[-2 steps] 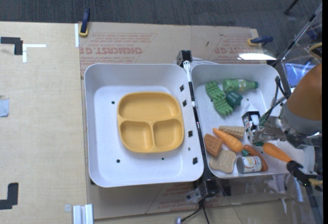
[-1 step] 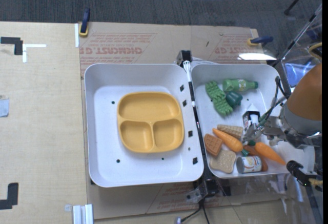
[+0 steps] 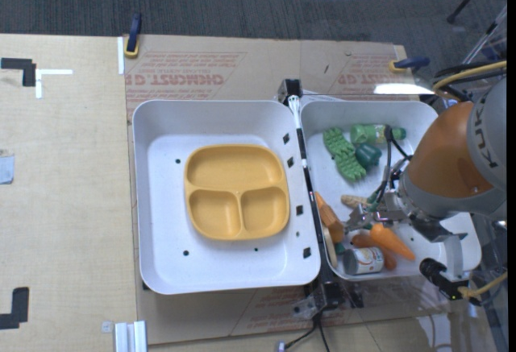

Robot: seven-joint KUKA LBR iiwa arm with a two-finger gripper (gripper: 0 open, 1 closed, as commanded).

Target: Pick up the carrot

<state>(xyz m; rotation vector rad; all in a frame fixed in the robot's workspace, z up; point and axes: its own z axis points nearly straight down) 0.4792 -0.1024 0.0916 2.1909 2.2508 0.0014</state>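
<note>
Carrot [image 3: 393, 241] lies in the right bin [image 3: 419, 112], lower middle, just under the wrist: a smooth, stiff, tapered toy, likely light and slippery, best pinched across its thick middle. Largest is the cardboard-covered table [image 3: 64, 205]; then the left bin [image 3: 153, 181], glossy white; a yellow three-part plate [image 3: 238, 165]; ridged green pieces [image 3: 345, 154]; a small can [image 3: 364, 260]. Whether the jaws are apart I cannot tell.

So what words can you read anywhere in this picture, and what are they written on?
"KU": big dark letters on the orange band of the grey robot arm, cut off by the picture's edge.
Red print on the brown cardboard sheet behind the white bins: upside down and too blurred to read.
Label on the small silver tin can: too small to read.
</note>
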